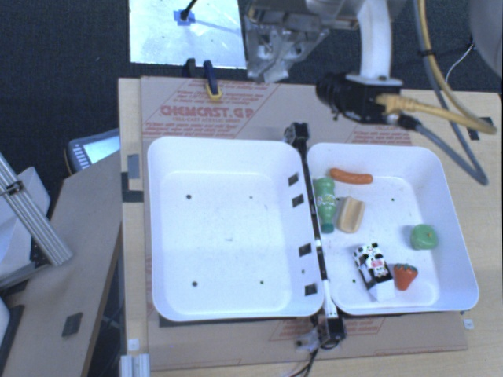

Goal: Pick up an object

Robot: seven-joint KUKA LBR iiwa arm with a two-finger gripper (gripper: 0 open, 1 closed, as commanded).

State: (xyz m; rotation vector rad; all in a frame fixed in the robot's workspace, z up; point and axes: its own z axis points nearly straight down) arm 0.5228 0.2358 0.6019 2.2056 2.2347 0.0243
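My gripper point(269, 63) hangs high above the bench's far edge, behind the gap between the two bins and well clear of every object. The right bin point(454, 210) holds several small items. An orange sausage point(350, 177) lies near its far wall. A green bottle point(324, 195) rests along the left wall, with a tan bun point(350, 214) beside it. A black-and-white cow figure point(372, 263) lies toward the front, next to a red strawberry point(404, 276). A green round piece point(424, 237) sits by the right wall.
The left bin point(157, 210) stands beside the right one, with black clips along the shared edge point(305, 210). A shiny metal sheet point(185, 18) and a blue-and-yellow clamp point(211, 81) lie behind the bins. An aluminium rail point(31, 218) slants at the far left.
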